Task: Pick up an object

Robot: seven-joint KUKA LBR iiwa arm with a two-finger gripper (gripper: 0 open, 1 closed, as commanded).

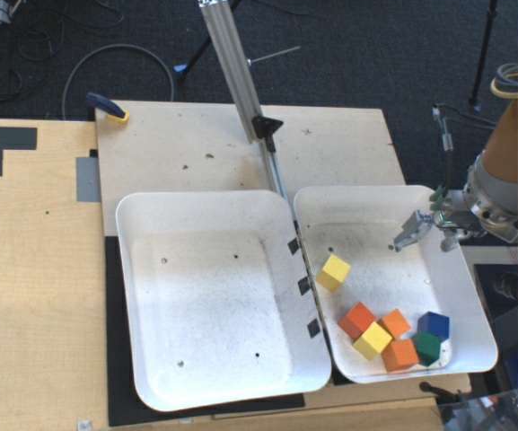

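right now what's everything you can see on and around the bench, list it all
yellow blocks: 2, one alone mid right bin, one in the cluster at its near end
orange blocks: 3, in that cluster
blue block: 1, cluster's right side
green block: 1, just below the blue one
right bin: 1, white
left bin: 1, white
metal rail: 1, silver, slanting above the bins
clamp: 1, blue and yellow, bench's far left corner
cables: several, dark floor behind
gripper: 1, grey, over right bin's right side
arm: 1, right edge

Matt white plastic bins (214,209), scuffed; wood-grain bench (34,285)
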